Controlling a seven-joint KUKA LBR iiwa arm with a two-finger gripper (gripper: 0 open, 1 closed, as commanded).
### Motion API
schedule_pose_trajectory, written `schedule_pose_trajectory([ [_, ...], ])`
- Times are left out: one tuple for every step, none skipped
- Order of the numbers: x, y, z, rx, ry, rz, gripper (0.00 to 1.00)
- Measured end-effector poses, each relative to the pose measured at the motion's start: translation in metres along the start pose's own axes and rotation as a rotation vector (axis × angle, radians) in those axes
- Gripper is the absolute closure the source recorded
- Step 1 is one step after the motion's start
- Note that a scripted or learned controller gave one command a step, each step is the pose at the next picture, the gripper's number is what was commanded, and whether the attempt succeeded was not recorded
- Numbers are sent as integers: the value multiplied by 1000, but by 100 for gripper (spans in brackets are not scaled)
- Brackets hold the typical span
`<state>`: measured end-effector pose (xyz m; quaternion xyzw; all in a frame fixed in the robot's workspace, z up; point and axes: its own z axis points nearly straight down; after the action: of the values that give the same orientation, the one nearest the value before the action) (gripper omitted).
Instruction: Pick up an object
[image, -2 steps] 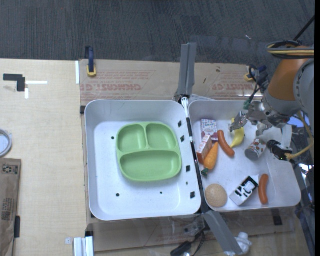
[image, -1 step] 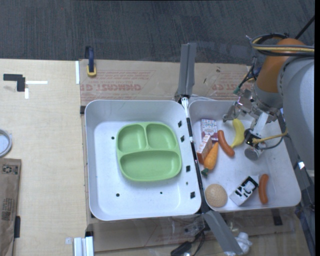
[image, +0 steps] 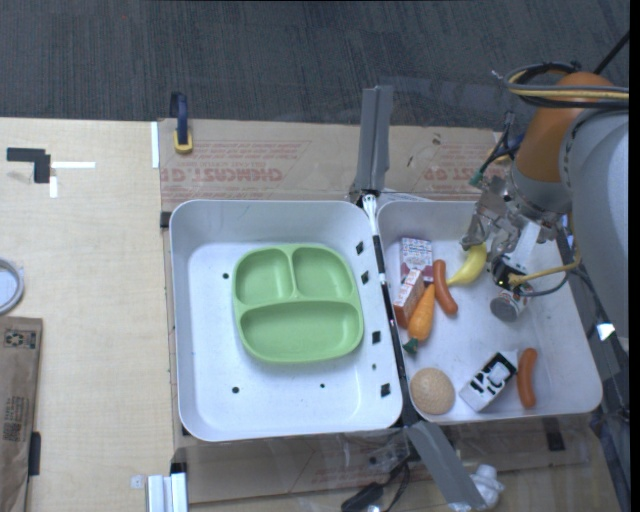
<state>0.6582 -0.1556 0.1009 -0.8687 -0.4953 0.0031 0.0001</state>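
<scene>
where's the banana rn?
In the right bin, upper middle: the banana lies just under the gripper, right of the upper sausage.

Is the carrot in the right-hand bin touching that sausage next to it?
Touching, it seems. In the camera view the carrot lies slanted with its upper end against the sausage, and no white bin floor shows between them there.

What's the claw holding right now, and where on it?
Cannot be told: the claw is at the upper end of the curved yellow banana, but a grip isn't visible.
</scene>
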Motion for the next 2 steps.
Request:
schedule_pose_trajectory([
  [73, -43, -99, -3, 4, -77, 100],
  [49, -30, -41, -1, 3, -189, 100],
])
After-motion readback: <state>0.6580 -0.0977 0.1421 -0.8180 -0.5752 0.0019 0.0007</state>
